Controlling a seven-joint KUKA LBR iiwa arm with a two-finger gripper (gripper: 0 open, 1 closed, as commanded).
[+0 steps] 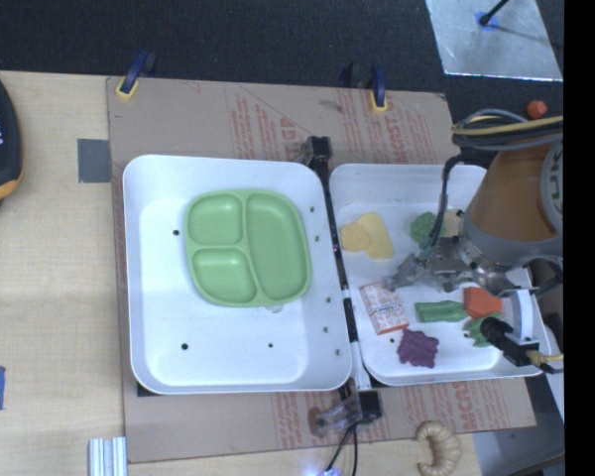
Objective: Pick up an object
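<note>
Camera view has the yellow toy [366, 235] near the right bin [377, 365]'s left wall, just beside the gripper [414, 271], whose grip state is hard to tell. It should probably centre over one piece, avoiding the card [384, 307].

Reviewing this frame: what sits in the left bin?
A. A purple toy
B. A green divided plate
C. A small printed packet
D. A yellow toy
B: the green divided plate lies alone in the left bin, while the purple toy, yellow toy and small printed packet lie in the right bin.
</note>
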